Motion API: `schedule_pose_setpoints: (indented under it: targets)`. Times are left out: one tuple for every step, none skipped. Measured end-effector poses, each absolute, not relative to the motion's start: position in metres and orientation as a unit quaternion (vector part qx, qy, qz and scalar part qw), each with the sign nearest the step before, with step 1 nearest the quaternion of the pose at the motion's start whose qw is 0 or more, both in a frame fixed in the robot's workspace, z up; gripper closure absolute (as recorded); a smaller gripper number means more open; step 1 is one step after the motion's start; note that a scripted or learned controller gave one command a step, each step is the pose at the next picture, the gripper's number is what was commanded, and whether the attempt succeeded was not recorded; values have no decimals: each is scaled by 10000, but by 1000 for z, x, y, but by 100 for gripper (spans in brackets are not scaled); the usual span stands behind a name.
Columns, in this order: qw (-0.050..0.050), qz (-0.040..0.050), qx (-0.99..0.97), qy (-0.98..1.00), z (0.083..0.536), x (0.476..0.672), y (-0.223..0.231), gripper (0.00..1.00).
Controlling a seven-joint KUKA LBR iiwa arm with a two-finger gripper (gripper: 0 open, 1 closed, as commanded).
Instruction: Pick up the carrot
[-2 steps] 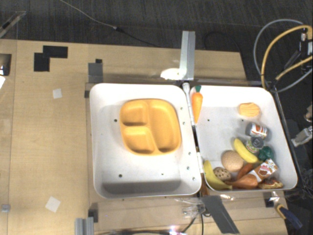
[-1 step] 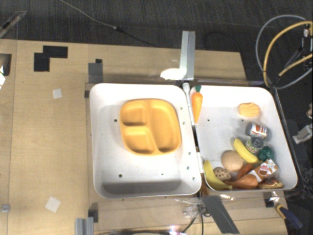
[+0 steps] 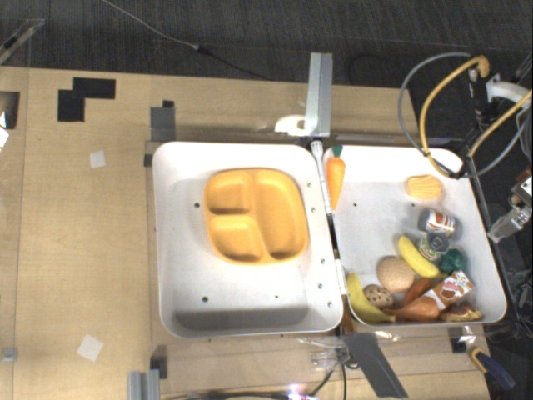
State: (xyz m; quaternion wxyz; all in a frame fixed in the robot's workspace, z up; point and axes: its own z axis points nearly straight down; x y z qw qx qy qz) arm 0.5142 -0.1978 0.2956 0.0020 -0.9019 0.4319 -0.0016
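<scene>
The carrot (image 3: 334, 179), orange with a green top, lies lengthwise along the left wall of the right bin (image 3: 375, 173), near its far corner, with its tip pointing toward the front. It lies alone, apart from the other toys. A grey part of my gripper (image 3: 510, 222) shows at the right edge of the view, just outside the right bin's right wall and far from the carrot. Nothing is visibly held in it.
A yellow divided plate (image 3: 254, 215) sits in the left bin (image 3: 179, 265). The right bin's front right holds a heap of toy food: two bananas (image 3: 416, 257), a can (image 3: 437, 222), a brown egg-shaped piece (image 3: 396, 273), a small carton (image 3: 455, 287). A yellow chip-like piece (image 3: 425, 187) lies near the far right. Cables (image 3: 433, 98) loop above that bin.
</scene>
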Motion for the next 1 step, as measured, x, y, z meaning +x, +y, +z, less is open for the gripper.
schedule_pose_setpoints:
  targets:
    - [40, -47, -9011, 4336, 307, 516, -197, 100]
